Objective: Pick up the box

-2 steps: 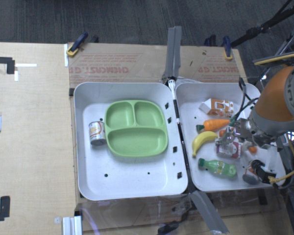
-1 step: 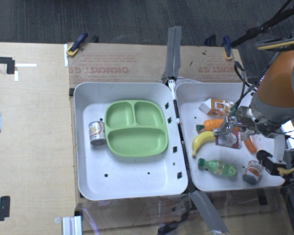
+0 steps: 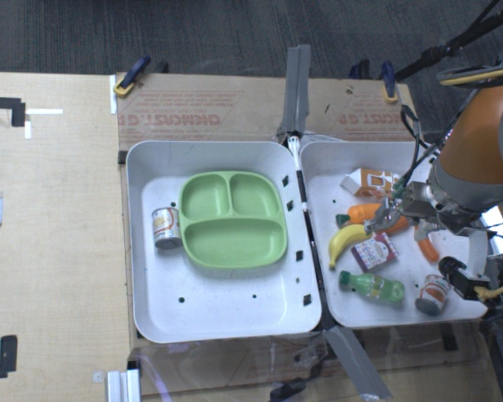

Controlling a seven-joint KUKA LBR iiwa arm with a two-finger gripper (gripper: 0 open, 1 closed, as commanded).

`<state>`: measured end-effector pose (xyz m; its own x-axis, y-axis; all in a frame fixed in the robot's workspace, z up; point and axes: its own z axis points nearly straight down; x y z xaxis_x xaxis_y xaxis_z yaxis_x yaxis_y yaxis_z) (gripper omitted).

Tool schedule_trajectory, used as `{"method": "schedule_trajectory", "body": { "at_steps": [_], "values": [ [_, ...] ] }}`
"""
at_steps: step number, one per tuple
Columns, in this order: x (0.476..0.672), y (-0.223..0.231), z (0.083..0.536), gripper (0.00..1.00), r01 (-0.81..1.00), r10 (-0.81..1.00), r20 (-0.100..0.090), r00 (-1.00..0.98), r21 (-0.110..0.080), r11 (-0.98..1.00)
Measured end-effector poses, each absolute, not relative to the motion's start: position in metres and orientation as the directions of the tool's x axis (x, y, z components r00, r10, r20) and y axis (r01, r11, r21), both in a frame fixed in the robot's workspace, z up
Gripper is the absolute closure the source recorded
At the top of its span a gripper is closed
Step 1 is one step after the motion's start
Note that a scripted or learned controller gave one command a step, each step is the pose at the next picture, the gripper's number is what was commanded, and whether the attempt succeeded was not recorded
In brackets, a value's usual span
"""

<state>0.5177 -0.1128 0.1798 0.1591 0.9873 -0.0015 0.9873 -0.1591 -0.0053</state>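
In the camera view we see the gripper (image 3: pixel 391 216) low over the right bin (image 3: pixel 335 308), just above the purple box (image 3: pixel 374 252), which lies flat between the banana (image 3: pixel 345 243) and green bottle (image 3: pixel 373 286). We cannot tell how its jaws stand. The left bin (image 3: pixel 142 249) holds a green plate (image 3: pixel 232 220) and a can (image 3: pixel 164 227).

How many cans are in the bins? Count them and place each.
2. One can lies in the left bin beside the green plate; another can lies near the right bin's front corner. The arm may hide more.
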Motion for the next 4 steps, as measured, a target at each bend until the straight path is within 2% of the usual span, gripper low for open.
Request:
{"method": "schedule_trajectory", "body": {
  "at_steps": [1,2,3,4],
  "values": [
    [0.493,-0.105,0.26,0.0,0.988,0.988,-0.003,0.156,-0.005,-0.156],
    [0.498,-0.095,0.121,0.0,0.995,0.995,0.0,0.103,-0.008,-0.103],
    [0.546,-0.122,0.098,0.0,0.993,0.993,0.0,0.121,0.01,-0.121],
    [0.547,-0.127,0.107,1.0,0.992,0.992,-0.008,0.123,0.015,-0.123]
  ]
}}
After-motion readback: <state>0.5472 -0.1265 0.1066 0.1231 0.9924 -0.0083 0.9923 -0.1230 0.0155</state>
